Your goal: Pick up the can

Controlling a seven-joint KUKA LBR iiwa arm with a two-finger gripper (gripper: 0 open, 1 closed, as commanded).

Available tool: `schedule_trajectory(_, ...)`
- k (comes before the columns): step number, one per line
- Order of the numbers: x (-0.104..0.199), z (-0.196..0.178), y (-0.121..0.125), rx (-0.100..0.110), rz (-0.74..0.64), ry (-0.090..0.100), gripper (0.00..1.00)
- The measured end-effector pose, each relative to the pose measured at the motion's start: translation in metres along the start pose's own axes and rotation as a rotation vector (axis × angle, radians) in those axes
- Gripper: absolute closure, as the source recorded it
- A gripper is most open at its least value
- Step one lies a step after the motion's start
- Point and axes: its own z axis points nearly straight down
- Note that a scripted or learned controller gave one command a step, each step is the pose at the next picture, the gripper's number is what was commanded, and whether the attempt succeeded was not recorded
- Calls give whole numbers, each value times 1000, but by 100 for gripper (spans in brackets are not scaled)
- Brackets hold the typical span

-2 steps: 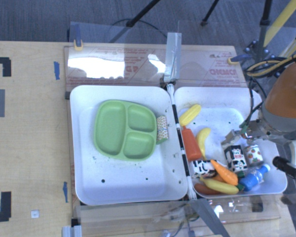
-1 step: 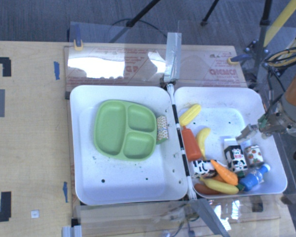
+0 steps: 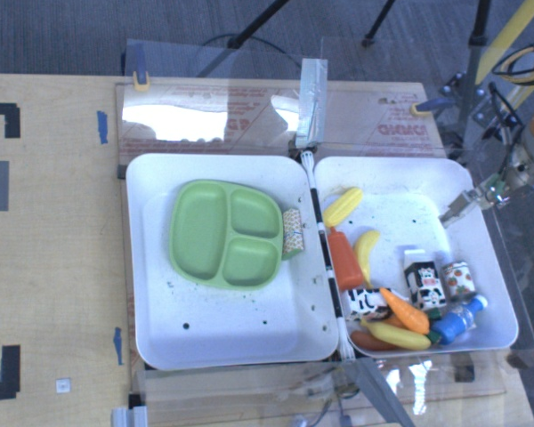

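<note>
The can [image 3: 460, 278] lies in the right bin [image 3: 387, 181] beside a small carton [image 3: 424, 285], while the tool [image 3: 454, 210] hangs at the bin's right rim, its opening impossible to tell.

Arm [image 3: 516, 163] cut off by right edge, seen through clear panel, outline muddled by cables; gripper [image 3: 454, 210] small and thin, finger state unreadable. Can [image 3: 459, 279] label too small to read. Blue bottle [image 3: 457, 320] partly behind bin rim. Red item [image 3: 371, 340] at right bin's [image 3: 481, 176] front mostly hidden under banana [image 3: 399, 334] and carrot [image 3: 404, 310]. Small patterned piece [image 3: 293, 231] half tucked behind green plate [image 3: 226, 233], identity unclear. Printing on clear back panel [image 3: 249, 105] reversed, washed out by glare
</note>
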Motion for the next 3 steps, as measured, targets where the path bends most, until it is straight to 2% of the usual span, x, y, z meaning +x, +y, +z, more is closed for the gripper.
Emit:
schedule_trajectory(1, 1, 53, -4, 2, -403, 5, 0)
schedule_trajectory(2, 34, 91, 4, -4, -637, -1, 0)
schedule_trajectory(3, 36, 56, 50, -3, -675, 1, 0)
